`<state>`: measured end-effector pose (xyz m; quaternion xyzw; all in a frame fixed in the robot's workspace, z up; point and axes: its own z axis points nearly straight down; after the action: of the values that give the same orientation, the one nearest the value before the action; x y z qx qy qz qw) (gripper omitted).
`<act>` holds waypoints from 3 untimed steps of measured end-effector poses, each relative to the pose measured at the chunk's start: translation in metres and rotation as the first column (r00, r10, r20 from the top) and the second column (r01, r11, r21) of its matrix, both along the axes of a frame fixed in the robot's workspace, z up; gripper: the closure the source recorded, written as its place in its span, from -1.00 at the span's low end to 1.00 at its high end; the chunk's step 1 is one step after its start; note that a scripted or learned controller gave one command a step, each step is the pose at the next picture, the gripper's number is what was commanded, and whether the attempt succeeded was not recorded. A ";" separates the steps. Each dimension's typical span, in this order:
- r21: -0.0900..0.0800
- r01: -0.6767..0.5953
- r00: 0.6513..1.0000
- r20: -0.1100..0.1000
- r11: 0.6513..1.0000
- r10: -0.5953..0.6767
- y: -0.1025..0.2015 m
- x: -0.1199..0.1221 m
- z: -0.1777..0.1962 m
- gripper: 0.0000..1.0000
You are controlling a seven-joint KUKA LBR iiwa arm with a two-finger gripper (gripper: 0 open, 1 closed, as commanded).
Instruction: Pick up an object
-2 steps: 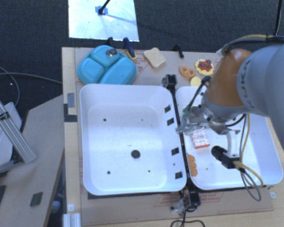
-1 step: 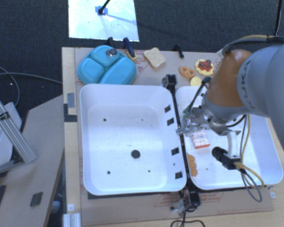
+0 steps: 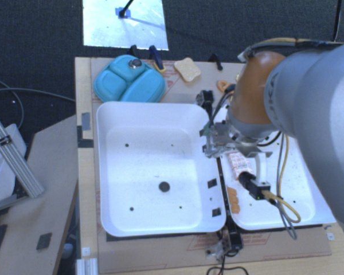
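Observation:
In the left white bin (image 3: 112,153) lies a small dark round disc (image 3: 164,186) on the floor near the middle. The right white bin (image 3: 309,208) is largely covered by the grey arm with its orange band. My gripper (image 3: 216,145) hangs over the divide between the two bins, at the right bin's left wall. Just below it in the right bin sit a pale pink-patterned packet (image 3: 239,165) and a small orange piece (image 3: 233,199). Nothing shows held by the gripper.
Behind the bins rest a blue sectioned plate (image 3: 129,80), a tan bread-like slice (image 3: 187,69), a small orange item (image 3: 222,85) and a blue-handled tool (image 3: 156,56). A shiny sheet (image 3: 124,13) lies farther back. A metal rail (image 3: 11,153) stands at the left.

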<state>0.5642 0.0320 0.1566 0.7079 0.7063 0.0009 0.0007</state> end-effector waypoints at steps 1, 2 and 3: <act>0.004 -0.011 1.000 0.018 1.000 0.011 0.038 0.014 0.153 1.00; 0.001 -0.010 1.000 -0.001 1.000 0.010 0.073 0.071 0.048 1.00; 0.000 -0.008 1.000 0.000 1.000 0.008 0.090 0.105 -0.003 1.00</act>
<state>0.6693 0.1216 0.1532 0.7049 0.7093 0.0009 0.0005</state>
